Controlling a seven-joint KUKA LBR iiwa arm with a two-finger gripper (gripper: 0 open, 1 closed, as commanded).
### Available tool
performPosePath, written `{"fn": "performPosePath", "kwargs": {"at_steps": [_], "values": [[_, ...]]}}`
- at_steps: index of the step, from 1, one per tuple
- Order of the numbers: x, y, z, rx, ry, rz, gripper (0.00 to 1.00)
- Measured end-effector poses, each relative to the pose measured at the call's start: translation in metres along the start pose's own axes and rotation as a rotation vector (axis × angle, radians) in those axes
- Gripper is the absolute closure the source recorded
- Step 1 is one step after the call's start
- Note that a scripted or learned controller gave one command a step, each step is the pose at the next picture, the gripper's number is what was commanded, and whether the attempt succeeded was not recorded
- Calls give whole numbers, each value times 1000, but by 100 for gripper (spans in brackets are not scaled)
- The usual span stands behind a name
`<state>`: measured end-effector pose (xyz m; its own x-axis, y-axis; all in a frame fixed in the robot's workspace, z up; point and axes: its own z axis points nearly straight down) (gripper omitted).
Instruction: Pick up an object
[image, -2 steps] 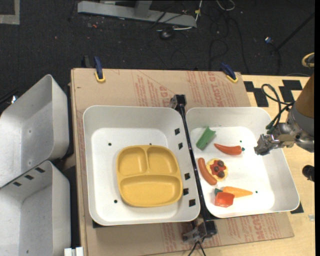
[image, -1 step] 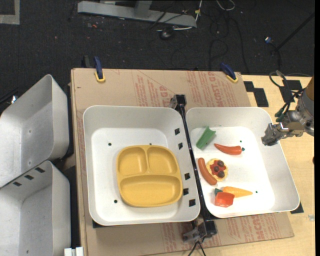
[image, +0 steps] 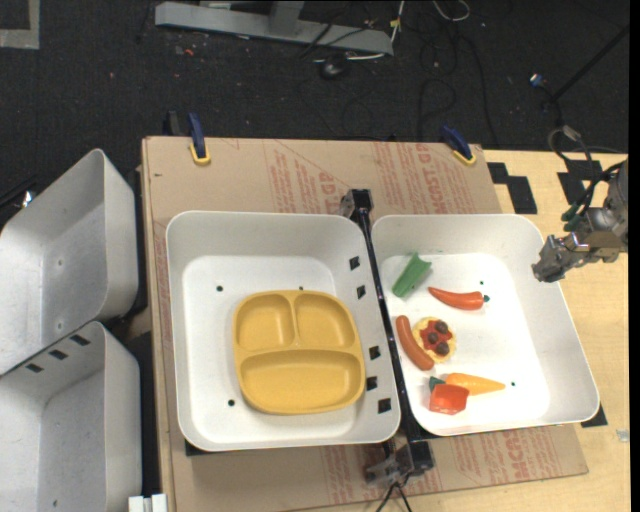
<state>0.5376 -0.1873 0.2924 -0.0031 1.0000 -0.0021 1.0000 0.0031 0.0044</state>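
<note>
Yellow tray (image: 298, 352) beside toy foods (image: 438, 338)

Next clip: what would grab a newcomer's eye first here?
The yellow divided plate in the left bin stands out most. Next, the bright toy foods in the right bin: green piece, red chili, hot dog, carrot. The gripper sits at that bin's right rim.

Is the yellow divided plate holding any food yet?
Empty. The yellow plate in the left bin shows three bare compartments.
</note>
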Motion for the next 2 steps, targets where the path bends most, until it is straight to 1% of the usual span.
{"fn": "performPosePath", "kwargs": {"at_steps": [1, 2], "values": [[59, -1, 1, 5, 4, -5, 100], [102, -12, 16, 7, 4, -4, 100]]}}
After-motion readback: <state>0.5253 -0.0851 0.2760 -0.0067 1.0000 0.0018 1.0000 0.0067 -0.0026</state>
